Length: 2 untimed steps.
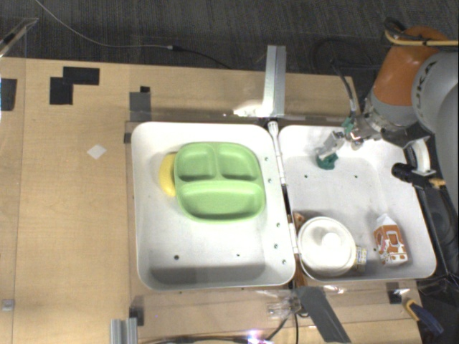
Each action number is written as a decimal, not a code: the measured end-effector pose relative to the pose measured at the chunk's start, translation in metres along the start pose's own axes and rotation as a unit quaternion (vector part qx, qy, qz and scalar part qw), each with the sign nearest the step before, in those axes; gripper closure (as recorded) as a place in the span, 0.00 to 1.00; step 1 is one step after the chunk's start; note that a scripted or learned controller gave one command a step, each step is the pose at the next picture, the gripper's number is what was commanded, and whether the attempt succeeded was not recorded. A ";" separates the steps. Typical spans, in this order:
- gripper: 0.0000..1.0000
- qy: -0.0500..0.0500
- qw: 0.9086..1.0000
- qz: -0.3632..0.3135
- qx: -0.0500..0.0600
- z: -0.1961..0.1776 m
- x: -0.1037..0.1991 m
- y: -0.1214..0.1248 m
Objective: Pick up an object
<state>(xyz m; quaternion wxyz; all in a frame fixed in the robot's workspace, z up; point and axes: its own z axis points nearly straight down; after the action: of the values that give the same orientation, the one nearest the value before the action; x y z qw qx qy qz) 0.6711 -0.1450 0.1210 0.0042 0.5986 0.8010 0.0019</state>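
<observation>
Down front in the right bin (412, 213): white bowl (326, 246) at six o'clock, small carton (389, 241) at four. Left bin (154, 221) carries a green tray (217, 180). Farther back, the gripper (331, 151) pinches a teal object (328, 160) at eleven o'clock.

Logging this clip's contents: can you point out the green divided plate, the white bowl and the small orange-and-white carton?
green divided plate (217, 180): camera view, on its middle ridge, left bin.
white bowl (326, 245): camera view, on its inner floor, right bin.
orange-and-white carton (389, 241): camera view, on its printed face, right bin.
</observation>
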 end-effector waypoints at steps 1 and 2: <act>0.00 0.001 0.998 0.063 0.001 0.033 0.013 -0.002; 0.00 0.001 0.994 0.113 0.002 0.002 0.021 -0.039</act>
<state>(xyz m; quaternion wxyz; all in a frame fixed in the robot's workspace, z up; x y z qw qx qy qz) 0.6273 -0.1358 0.1188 0.0023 0.6851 0.7284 0.0016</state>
